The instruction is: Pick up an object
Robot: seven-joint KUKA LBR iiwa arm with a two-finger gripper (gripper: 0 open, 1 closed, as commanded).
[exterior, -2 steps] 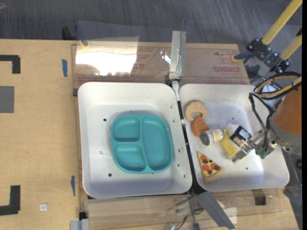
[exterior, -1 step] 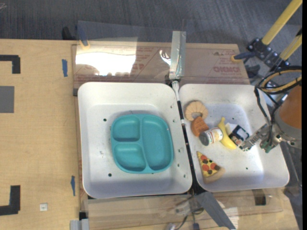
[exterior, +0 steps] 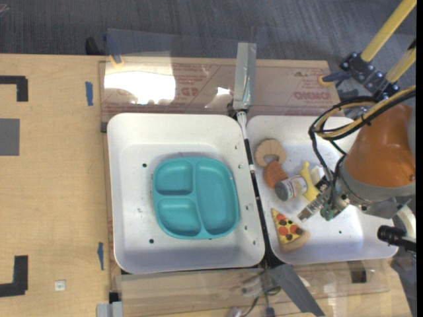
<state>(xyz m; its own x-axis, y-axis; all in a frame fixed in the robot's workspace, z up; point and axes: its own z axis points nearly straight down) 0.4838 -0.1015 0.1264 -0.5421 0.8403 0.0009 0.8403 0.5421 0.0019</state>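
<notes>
The gripper point(exterior: 322, 207) hangs low in the right bin point(exterior: 350, 240), and at this size and angle it is impossible to tell whether its jaws are parted or closed; nothing can be seen held between them. The step in hand looks like the approach to a grasp, the pick not yet made. Just left of the gripper lies a small can point(exterior: 289, 189) on its side, with a yellow toy point(exterior: 309, 180) beside it, partly covered by the wrist. Past the can, further left, sit an orange toy point(exterior: 273, 172) and a tan ring point(exterior: 269, 150); a pizza slice point(exterior: 289, 229) lies below and left of the can. The next move probably calls for centring over one item and closing. The arm's orange band point(exterior: 383, 154) hides the bin's right side. In the left bin point(exterior: 125, 197) rests a teal divided plate point(exterior: 196, 197).
</notes>
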